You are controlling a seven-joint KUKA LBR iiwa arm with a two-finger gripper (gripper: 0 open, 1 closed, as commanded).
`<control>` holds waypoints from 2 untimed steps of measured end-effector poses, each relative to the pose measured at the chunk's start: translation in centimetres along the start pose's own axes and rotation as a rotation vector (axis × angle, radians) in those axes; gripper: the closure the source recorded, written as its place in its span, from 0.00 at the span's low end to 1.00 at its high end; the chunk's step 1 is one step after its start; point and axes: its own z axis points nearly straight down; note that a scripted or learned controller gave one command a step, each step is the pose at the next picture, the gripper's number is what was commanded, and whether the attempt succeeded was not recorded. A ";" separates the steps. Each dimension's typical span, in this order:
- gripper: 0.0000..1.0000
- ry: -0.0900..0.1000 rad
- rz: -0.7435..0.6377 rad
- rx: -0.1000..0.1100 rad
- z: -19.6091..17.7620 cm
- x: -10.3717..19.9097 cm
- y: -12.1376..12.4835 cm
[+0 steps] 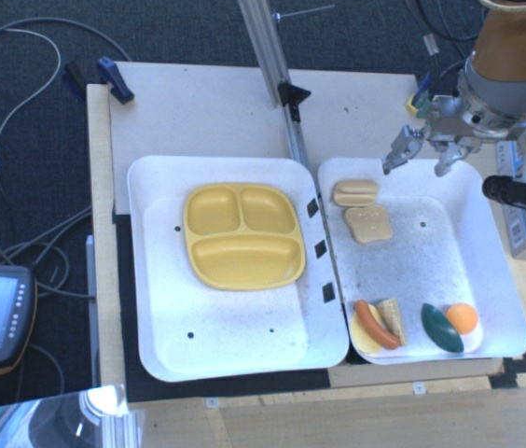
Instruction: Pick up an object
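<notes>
My gripper (422, 160) hangs open above the far edge of the right bin (431, 250), with nothing between its fingers. Just left of and below it lie a tan bun-shaped piece (355, 192) and a tan bread slice (368, 223) at the bin's far left. Along the near edge sit a red hot dog (375, 325), a beige wedge (393, 317), a dark green oval piece (441, 329) and an orange ball (463, 318).
The left bin (160, 325) holds a yellow divided plate (242, 234). A metal pole (265, 26) rises from the bench behind the bins. Black clips (320, 248) line the seam between the bins. A blue clamp (114, 77) sits at the bench's far left corner.
</notes>
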 end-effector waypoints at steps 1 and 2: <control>0.00 0.000 0.000 0.000 0.0 0.0 0.0; 0.00 0.000 0.002 0.004 5.0 -1.0 -0.1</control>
